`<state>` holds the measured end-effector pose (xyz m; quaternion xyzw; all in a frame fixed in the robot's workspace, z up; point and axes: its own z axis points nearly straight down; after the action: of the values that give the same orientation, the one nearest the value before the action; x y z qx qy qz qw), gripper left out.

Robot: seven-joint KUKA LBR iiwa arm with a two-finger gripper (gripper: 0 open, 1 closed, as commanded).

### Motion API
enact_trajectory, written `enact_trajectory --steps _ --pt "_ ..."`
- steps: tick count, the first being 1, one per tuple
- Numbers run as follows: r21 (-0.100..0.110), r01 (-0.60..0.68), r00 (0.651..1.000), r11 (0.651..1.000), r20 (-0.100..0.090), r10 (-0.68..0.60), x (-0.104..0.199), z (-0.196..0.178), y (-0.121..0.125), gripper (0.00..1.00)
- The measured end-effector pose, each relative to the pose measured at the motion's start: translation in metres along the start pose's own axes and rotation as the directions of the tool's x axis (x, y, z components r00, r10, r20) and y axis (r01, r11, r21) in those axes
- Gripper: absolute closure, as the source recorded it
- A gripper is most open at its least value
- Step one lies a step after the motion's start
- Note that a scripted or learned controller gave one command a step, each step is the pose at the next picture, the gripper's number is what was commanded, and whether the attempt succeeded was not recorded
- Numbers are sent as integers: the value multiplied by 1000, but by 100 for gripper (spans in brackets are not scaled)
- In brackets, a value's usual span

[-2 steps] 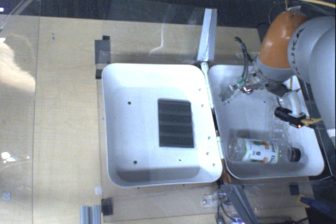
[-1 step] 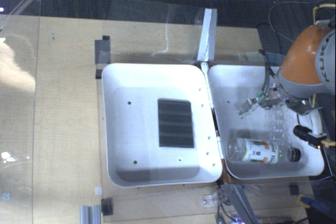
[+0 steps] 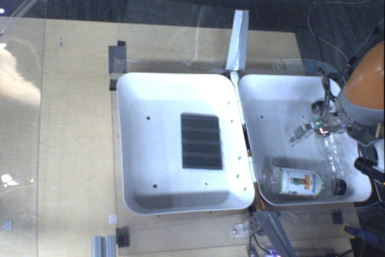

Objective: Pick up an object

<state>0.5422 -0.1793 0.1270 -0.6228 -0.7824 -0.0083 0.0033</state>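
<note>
A clear plastic bottle (image 3: 298, 182) with a white and orange label and a dark cap lies on its side along the front wall of the right bin (image 3: 271, 99). A second clear plastic item (image 3: 332, 152), hard to make out, lies just behind it near the bin's right side. My gripper (image 3: 305, 130) hangs low over the middle of the right bin, left of that clear item and behind the labelled bottle. The orange band (image 3: 368, 84) of the arm sits above it at the right edge. A dark ribbed rectangular block (image 3: 201, 141) lies flat in the middle of the left bin (image 3: 138, 129).
The two white bins touch along a shared rim (image 3: 240, 129) running front to back. A grey upright strip (image 3: 237, 48) stands behind that seam. Clear plastic sheeting (image 3: 36, 99) covers the wooden bench to the left. Cables (image 3: 271, 244) hang at the front edge.
</note>
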Motion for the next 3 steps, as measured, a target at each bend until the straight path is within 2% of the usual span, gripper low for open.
enact_trajectory --steps 1,2,3 --pt "10 -1 1000 1000 -12 1 -16 -9 41 0" --pt "-2 124 992 992 19 -124 59 38 -7 0" --pt "-2 157 987 988 18 -157 73 40 76 0"
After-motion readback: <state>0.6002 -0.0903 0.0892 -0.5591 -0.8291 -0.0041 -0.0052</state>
